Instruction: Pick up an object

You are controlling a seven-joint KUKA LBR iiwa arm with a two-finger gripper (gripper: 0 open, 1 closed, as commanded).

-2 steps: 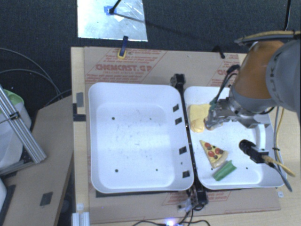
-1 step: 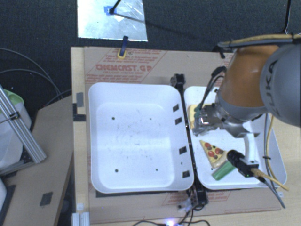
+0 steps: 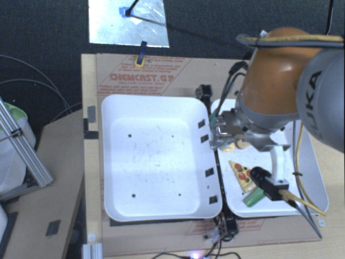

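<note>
The arm [image 3: 318,99] enters from the right and bends down over the far half of the right bin [image 3: 317,190]. Its orange band [image 3: 275,74] faces the camera, and the grey wrist housing sits directly below it. The wrist points steeply down, which places the end effector [image 3: 221,136] at the left edge of the right bin, close to the rim shared with the left bin [image 3: 156,155]. The wrist housing covers the end effector from above, so it cannot be determined whether it is apart, together or clamped on anything. A pale yellow item [image 3: 237,143] lies just beside the end effector on its right, partly hidden under the wrist; contact cannot be confirmed. A pizza slice [image 3: 242,175] lies flat on the floor of the right bin, nearer than the end effector and apart from it, with its tip pointing far-left. A green piece [image 3: 252,198] lies just near of the pizza slice, close to the near rim of the bin. Both bins rest on a printed brown board [image 3: 145,72] on the desk [image 3: 59,161].
</note>
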